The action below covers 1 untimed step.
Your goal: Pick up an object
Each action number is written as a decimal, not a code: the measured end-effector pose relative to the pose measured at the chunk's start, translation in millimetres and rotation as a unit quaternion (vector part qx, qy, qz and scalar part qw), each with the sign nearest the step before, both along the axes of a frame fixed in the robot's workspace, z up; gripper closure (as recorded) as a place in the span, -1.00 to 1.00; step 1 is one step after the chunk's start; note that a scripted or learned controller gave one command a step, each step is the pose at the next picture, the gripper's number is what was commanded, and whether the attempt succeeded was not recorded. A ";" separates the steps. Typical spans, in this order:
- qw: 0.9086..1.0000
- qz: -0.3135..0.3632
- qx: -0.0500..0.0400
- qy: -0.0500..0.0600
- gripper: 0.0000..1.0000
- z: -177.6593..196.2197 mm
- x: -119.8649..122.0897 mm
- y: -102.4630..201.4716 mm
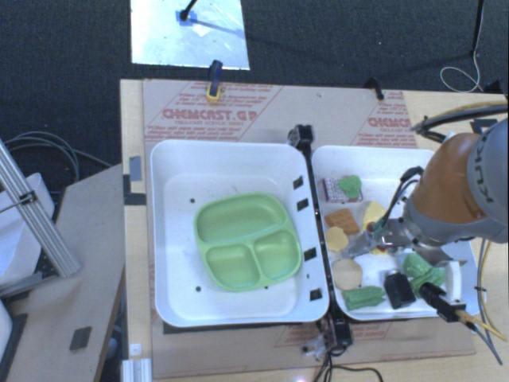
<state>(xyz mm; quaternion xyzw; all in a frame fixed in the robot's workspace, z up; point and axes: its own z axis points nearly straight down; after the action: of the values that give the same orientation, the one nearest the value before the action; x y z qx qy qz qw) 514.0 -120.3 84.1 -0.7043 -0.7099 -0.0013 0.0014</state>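
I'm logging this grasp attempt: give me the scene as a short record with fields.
left bin: holds a green tray with three compartments
right bin: holds small food items
arm: reaches in from the right, over the right bin
gripper: low among the items in the right bin
held object: none visible
black block: lies near the right bin's front edge

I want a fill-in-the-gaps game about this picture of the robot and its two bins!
1. The divided tray in the left bin is coloured ____.
2. That tray has ____ compartments.
3. The robot's tool is above the ____ bin.
4. The small food pieces, like the round pale piece, lie in the ____ bin.

Missing words: green; three; right; right
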 end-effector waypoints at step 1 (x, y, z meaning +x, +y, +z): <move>1.000 -0.001 -0.003 -0.009 -1.00 169.3 -14.6 11.2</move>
<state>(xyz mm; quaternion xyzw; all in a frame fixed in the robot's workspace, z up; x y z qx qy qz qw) 499.4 -109.1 253.4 -0.7049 -0.7093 -0.0057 -0.0073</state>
